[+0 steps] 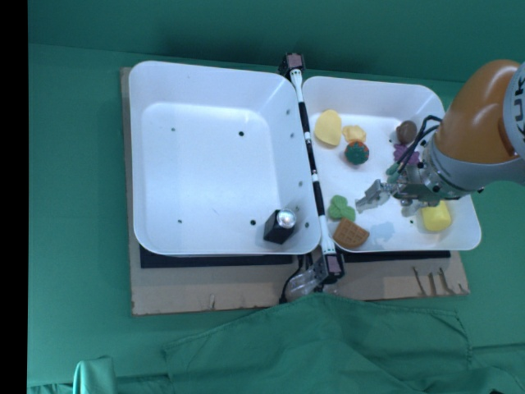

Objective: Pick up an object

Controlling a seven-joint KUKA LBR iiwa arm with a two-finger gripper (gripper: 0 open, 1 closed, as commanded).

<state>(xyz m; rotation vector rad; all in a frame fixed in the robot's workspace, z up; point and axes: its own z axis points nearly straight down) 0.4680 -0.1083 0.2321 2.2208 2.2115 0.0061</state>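
Bins: two shallow white plastic bins with rounded corners sit side by side on a brown cardboard sheet [205, 298] over green cloth [74, 179]; the left bin [164, 89], the right bin [377, 93].
Divider: a thin black-and-white rod [308, 142] runs along the seam where the bins meet.
Left bin contents: a small black block with a shiny silver ball on top [280, 224], near the front right corner.
Right bin, back: a smooth yellow rounded piece [328, 127] near the back left corner; just beside it a small orange piece [354, 133] and a dark green knobbly ball [357, 153]; a brown rounded piece [406, 130] and a purple piece [401, 149] toward the back right.
Right bin, front: a green lobed piece [340, 210] and, touching it at the front left corner, a tan waffle-textured wedge [350, 235]; a glossy yellow lump [436, 217] near the front right corner.
Arm: the grey arm with its orange band [480, 113] reaches in over the right edge of the right bin, wrist angled toward the left.
Gripper: the gripper [367, 199] hangs over the bin's middle, just right of the green lobed piece, metal fingers parted a little with nothing between them.
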